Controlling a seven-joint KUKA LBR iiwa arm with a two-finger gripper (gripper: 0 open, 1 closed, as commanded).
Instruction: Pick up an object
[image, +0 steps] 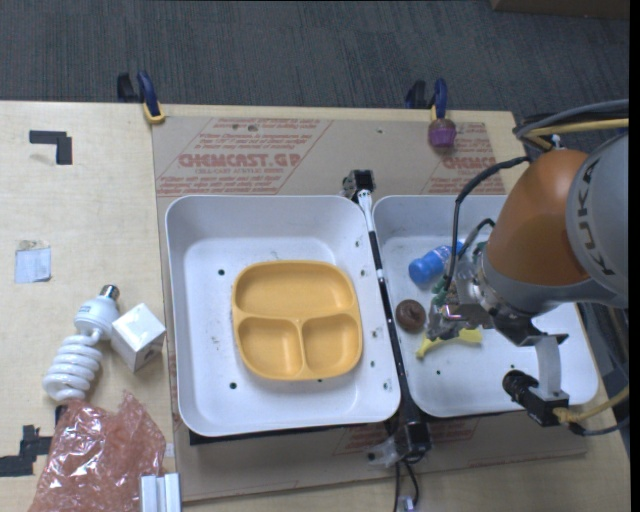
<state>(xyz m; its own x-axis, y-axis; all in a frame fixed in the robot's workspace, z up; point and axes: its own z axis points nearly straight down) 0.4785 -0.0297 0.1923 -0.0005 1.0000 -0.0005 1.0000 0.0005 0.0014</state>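
Note:
In the right bin lie a blue object, a small brown round object and a yellow-green object. My gripper hangs low over the right bin, just right of the brown object and directly above the yellow-green one. The arm's orange band and grey wrist cover the bin's right half and hide the gripper's upper part. The left bin holds a yellow divided plate.
A spiral light bulb, a white cube and crumpled pink plastic lie on the bench left of the bins. A purple item sits at the back by a clamp. A black divider rail runs between the bins.

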